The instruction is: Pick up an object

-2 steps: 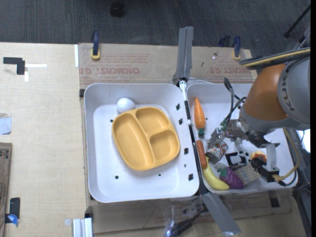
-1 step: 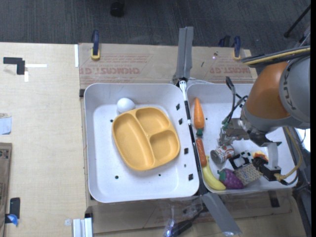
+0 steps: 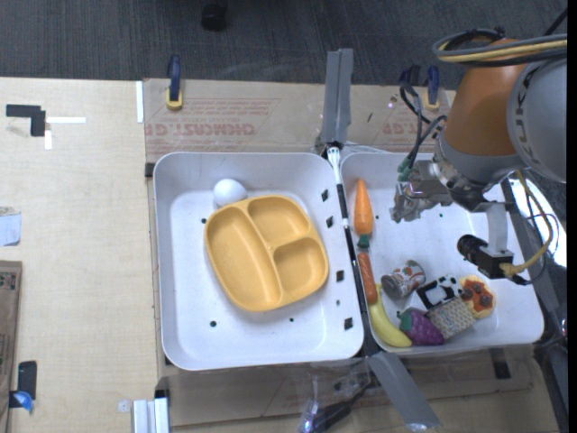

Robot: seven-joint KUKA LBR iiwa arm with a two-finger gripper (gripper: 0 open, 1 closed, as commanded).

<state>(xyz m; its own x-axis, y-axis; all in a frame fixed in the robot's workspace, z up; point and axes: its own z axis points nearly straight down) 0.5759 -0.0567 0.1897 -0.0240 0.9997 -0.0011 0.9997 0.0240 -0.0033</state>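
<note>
My gripper [image 3: 407, 204] hangs over the upper middle of the right bin [image 3: 514, 332], above bare bin floor, with nothing seen between its fingers. An orange carrot [image 3: 361, 206] lies along the bin's left wall, to the gripper's left. Below it lies a thin red-orange pepper [image 3: 368, 278]. Along the bin's front sit a yellow banana [image 3: 386, 326], a small grey can [image 3: 402, 281], a purple eggplant-like toy [image 3: 421, 327], a tan waffle-like block [image 3: 452, 317], a black-and-white piece [image 3: 439, 291] and a pizza-slice toy [image 3: 478, 296].
The left bin [image 3: 180, 242] holds a yellow divided plate [image 3: 266, 251] and a white ball [image 3: 229, 190] at its upper left. A black clip-like part [image 3: 482, 255] and cables hang from the arm over the right bin's right side. Blue clamps hold the cardboard behind the bins.
</note>
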